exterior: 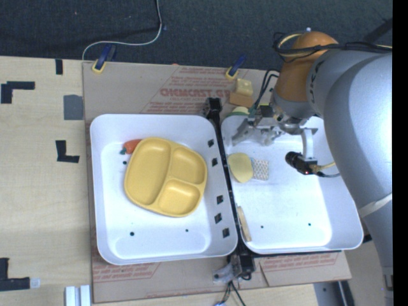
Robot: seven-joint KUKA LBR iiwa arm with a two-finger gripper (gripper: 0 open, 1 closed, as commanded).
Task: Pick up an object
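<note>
Jaws: the gripper (258,131) is hanging low over the far-left part of the right bin (319,231), metal fingers splayed toward the divider; whether the jaws are wide or narrow I cannot tell, and nothing is showing between them.

Nearest candidates: a pale yellow round piece (241,167) is lying flat on the bin floor just below the gripper, touching a small mesh-textured white pad (260,169) on its right — both are sitting apart from the fingers.

Far rim: a tan block (242,93) is sitting by the upper edge of the right bin, with a pale greenish item (239,111) just under it, partly hidden by the gripper hardware; its kind is too unclear to name.

Left bin: the left bin (108,234) is carrying a yellow divided tray (166,177), tilted, with an orange object (131,146) peeking out at its upper-left edge.

Arm: the arm (357,120) is reaching in from the right, orange band (299,69) above the wrist, covering the right side of the right bin.

Bench: both bins are resting on brown cardboard (146,88) laid on the bench.

Progress: judged as early — the gripper is positioning over the right bin, but no object is lifted or visibly clamped. Remaining: closing on a piece, most likely the round one or the pad, and raising it clear of the bin.
</note>
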